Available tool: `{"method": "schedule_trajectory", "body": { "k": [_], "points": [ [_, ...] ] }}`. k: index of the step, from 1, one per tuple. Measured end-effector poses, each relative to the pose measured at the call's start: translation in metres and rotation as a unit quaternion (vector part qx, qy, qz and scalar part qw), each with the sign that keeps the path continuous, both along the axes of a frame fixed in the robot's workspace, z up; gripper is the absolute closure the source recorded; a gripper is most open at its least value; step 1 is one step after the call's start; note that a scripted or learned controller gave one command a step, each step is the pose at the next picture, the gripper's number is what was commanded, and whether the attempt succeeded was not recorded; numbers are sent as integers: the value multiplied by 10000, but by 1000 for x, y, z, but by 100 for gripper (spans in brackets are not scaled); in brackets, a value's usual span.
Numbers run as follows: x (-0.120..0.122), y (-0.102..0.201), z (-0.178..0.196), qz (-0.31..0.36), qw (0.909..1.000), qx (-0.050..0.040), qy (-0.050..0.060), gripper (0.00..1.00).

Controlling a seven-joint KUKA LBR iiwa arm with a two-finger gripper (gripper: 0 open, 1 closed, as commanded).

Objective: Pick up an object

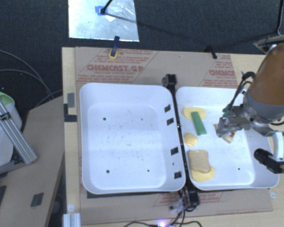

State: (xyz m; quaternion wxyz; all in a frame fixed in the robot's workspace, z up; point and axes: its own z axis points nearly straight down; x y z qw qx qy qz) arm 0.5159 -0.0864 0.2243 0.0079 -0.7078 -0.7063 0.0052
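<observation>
The tan bread slice [199, 160] on a yellow piece [204, 175] is found by the right bin's [241, 178] near edge, the green block [198, 123] farther back, while the tool [226, 130], state untold, is lowered over a small pale object [229, 136].

The grey arm [274, 86] with its orange band is extended in from the right, its pincer [226, 129] pointed downward.
</observation>
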Motion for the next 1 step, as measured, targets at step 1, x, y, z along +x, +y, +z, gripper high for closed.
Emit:
{"method": "schedule_trajectory", "body": {
  "k": [1],
  "points": [
    [-20, 61, -14, 53, 10000, -3, -81, 100]
  ]
}}
